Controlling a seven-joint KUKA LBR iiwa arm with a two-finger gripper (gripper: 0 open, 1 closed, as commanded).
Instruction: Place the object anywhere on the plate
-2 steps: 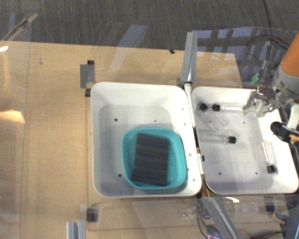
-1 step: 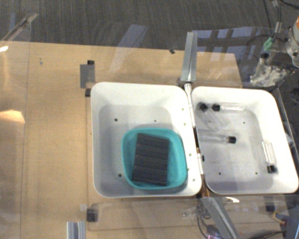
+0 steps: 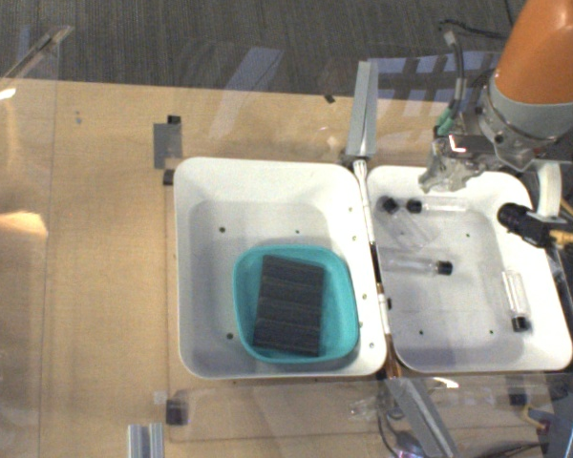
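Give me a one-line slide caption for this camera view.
Arm's tool hovers at right bin's far edge over clear tubes; dark ridged block lies on teal plate.

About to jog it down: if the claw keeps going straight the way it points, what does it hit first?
Probably the clear tube with the black cap at the right bin's far edge; the claw hangs just above it. Depth is uncertain.

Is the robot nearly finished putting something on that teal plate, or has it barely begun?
It looks barely begun. The teal plate in the left bin carries a dark ridged block. The clear tubes with black caps lie in the right bin. The end effector hangs over that bin's far edge. Picking, carrying and placing remain.
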